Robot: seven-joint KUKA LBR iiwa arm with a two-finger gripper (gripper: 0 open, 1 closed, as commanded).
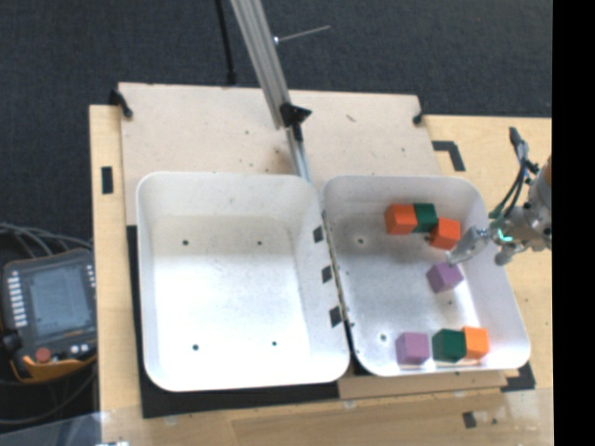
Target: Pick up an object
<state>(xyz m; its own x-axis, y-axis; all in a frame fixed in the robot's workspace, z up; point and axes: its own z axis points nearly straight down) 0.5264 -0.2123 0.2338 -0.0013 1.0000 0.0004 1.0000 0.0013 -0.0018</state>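
Note:
The right bin (372, 203) holds several small blocks. An orange block (401, 218), a green block (425, 215) and a second orange block (446, 233) cluster near its far side. A purple block (444, 276) lies alone at mid-right. Along the near wall sit a purple block (412, 347), a green block (449, 345) and an orange block (476, 341) in a row. My gripper (497, 240) hangs over the bin's right rim, just right of the second orange block and above the lone purple block. Nothing is seen in its grasp.
The left bin (232, 282) stands beside the right one, their rims touching at the middle. A slanted metal rail (265, 59) rises from behind the bins. A teach pendant (51, 305) lies off the bench at far left.

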